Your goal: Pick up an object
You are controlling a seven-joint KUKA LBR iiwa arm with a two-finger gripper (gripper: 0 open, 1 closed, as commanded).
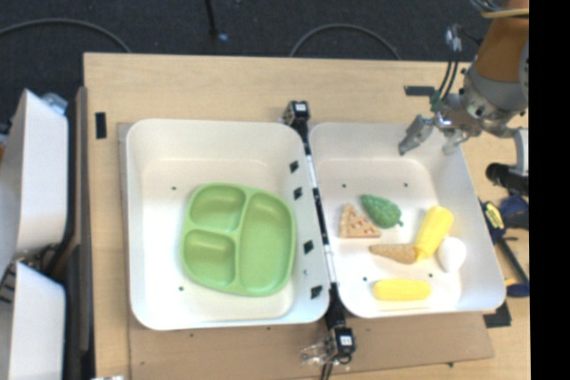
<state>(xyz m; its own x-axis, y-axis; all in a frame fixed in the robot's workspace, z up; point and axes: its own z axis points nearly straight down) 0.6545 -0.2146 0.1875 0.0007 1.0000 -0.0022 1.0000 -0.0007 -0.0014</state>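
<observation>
Lying seemingly apart from gripper [434,136]: toys [398,246]

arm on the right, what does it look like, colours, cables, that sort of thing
The arm has an orange-brown rounded section above a grey wrist. Pale looped cables sit on top of it, with thin dark ones running down its side. At the end is a grey metal gripper with two slim fingers.

Wooden bench [205,84] — two white bins [151,156] [463,191] side by side.
</observation>
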